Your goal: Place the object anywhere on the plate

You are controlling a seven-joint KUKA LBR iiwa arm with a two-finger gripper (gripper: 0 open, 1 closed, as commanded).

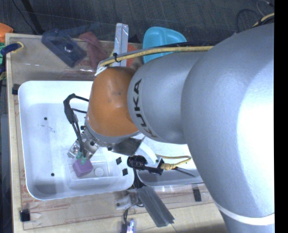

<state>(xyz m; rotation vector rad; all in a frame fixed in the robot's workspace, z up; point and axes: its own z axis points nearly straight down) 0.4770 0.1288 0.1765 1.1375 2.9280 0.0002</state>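
The jaws [80, 155] sit low in the left bin [37, 130], right at the top of a small purple block [83, 167], which rests on a clear shallow plate [101, 172] near the bin's front wall. Whether the jaws are spread, closed or gripping the block cannot be told: the view is too small and blurred there, and a green fleck beside the tips confuses the outline. The block looks already down on the plate, so the step in hand seems to be the set-down or the let-go just after it. The next move would call for the jaws to part fully and rise straight up, without dragging the block off the plate's rim. Much is hidden: the orange wrist band [112, 103] and the grey arm [207, 106] cover the right bin [168, 178] almost wholly, and the plate's own edge is faint against the white. A blue object [161, 37] lies beyond the bins, on the counter's far side
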